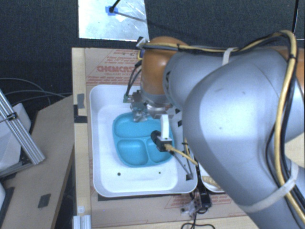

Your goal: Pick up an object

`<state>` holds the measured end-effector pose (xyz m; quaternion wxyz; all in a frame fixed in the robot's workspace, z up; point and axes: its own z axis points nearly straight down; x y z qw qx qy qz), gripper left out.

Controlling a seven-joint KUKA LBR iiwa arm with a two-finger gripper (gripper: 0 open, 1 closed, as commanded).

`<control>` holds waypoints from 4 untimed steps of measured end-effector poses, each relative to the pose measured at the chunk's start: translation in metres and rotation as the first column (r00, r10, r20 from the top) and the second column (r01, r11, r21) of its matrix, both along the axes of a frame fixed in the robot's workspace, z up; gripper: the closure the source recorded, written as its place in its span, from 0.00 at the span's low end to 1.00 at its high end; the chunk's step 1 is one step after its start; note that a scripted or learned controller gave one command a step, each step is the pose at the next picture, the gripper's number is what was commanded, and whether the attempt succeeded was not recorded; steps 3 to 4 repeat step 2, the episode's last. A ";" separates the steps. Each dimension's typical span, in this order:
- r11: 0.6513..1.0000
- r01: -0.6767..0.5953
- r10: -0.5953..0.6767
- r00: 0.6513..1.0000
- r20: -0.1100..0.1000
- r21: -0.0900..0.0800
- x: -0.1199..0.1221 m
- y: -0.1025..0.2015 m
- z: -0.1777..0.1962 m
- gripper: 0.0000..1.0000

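Nothing is lifted yet. My gripper (139, 114) hangs low over the blue divided tray (138, 144) in the left bin (102, 128); whether I grasp it, I cannot tell.

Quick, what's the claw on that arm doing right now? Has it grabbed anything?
Gripper: down at the blue tray's far edge in the white bin; grip cannot be told.
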<state>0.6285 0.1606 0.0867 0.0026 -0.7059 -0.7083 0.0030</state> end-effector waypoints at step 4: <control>1.000 0.001 -0.001 1.000 0.017 0.002 -0.075 0.034 0.001 1.00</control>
